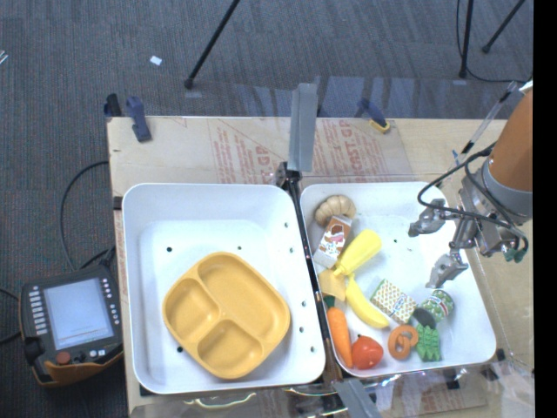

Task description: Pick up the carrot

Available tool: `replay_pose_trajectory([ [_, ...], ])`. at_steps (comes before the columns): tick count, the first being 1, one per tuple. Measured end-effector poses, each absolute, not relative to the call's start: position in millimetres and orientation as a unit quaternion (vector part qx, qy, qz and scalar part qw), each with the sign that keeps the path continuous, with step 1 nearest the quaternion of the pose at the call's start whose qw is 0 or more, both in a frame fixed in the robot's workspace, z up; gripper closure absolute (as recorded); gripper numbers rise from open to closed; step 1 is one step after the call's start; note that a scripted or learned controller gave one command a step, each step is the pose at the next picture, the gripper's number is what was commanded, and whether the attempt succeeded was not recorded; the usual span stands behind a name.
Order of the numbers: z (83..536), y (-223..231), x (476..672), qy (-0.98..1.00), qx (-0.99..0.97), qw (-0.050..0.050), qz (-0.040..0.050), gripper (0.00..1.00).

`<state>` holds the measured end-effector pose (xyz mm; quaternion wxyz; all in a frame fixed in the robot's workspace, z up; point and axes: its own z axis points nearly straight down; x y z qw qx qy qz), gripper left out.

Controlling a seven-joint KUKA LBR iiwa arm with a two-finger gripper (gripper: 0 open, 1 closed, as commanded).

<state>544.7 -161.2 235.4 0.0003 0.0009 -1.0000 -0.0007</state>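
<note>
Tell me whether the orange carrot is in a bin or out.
In. The orange carrot lies flat on the floor of the right white bin, near its front left corner, beside a red pepper and below a yellow banana.

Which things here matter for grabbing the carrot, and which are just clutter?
For the job:
carrot, at the right bin's front left
gripper, open above that bin's right side

Lying about:
banana
tomato
pretzel
croissant
yellow tray in the left bin

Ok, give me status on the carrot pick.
Gripper open, over right bin, nothing held. Carrot lies at bin's near-left edge, untouched. Banana and red pepper crowd it.
</note>
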Motion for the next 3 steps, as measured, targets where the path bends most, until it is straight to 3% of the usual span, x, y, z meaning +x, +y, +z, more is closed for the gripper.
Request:
replay_pose_trajectory([
  [1,243,-81,545.6,-0.999,0.046,0.000,-0.0015,0.00],
  [2,185,-8,548.4,-0.995,0.097,0.003,-0.0017,0.00],
  [3,187,75,500.1,-0.997,0.077,0.001,-0.0016,0.00],
])
